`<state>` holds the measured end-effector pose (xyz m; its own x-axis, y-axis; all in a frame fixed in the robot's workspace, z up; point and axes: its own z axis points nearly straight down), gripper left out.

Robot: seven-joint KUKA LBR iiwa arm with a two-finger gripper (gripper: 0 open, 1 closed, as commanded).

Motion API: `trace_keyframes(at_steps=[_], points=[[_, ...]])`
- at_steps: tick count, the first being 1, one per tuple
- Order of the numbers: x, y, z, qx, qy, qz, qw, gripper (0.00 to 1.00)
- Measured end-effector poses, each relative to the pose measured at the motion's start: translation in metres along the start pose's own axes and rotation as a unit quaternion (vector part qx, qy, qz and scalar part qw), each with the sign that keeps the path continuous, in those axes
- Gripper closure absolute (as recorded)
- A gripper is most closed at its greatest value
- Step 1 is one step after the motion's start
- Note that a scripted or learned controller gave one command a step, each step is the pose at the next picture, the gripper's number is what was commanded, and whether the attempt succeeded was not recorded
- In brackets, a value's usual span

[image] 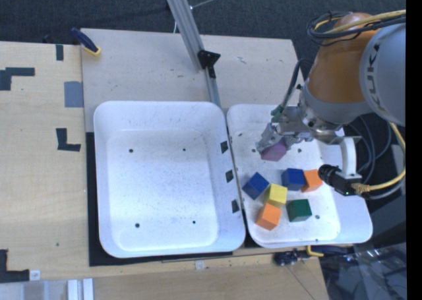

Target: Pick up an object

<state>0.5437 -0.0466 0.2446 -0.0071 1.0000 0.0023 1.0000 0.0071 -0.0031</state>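
Note:
My gripper [275, 139] hangs over the upper part of the right bin [349, 226]. A purple block [273, 152] sits tilted between its fingers, at their tips. Lower in the same bin lie loose blocks: a blue one [255, 185], a yellow one [277, 194], an orange one [268, 215], a green one [299, 210], a second blue one [293, 178] and a second orange one [311, 180]. The arm's grey and orange body hides the bin's upper right corner.
The left bin [105, 160] stands beside the right one, their rims touching. A slanted metal rail [188, 22] with a black clamp [208, 59] crosses the bench behind the bins. Cables [382, 183] loop at the right bin's edge.

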Motion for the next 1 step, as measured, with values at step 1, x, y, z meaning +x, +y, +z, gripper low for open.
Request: trace_keyframes(at_steps=[1], points=[[0.0533, -0.0064, 0.0018, 0.000, 0.000, 0.000, 1.0000, 1.00]])
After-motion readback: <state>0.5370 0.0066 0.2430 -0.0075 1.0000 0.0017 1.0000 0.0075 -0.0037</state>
